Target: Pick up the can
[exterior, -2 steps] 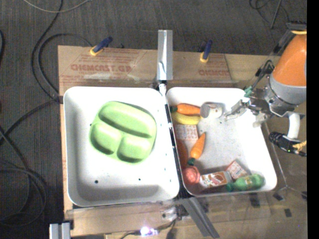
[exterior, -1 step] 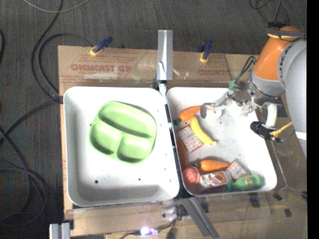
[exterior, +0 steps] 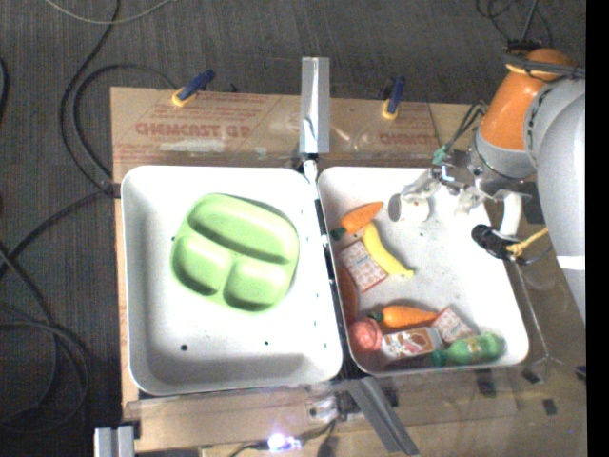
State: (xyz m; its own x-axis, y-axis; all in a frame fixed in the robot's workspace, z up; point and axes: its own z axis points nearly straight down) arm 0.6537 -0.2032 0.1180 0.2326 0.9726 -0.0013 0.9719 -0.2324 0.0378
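The gripper [exterior: 419,201] hangs over the upper part of the right bin [exterior: 514,298], right of centre in the frame; whether it is spread or pressed together I cannot tell, and nothing shows in its grasp. Just below and left of it lie a carrot [exterior: 362,217] and a banana [exterior: 384,252], with a small printed packet [exterior: 363,268] beside them. The can [exterior: 411,343] lies on its side along the bin's lower edge, well apart from the gripper, between a red fruit [exterior: 364,334] and a green object [exterior: 473,348], under a second carrot [exterior: 409,316]. The pick looks not yet begun: approach, grasp and lift all remain. The left bin [exterior: 143,284] holds a green moulded tray [exterior: 236,251].
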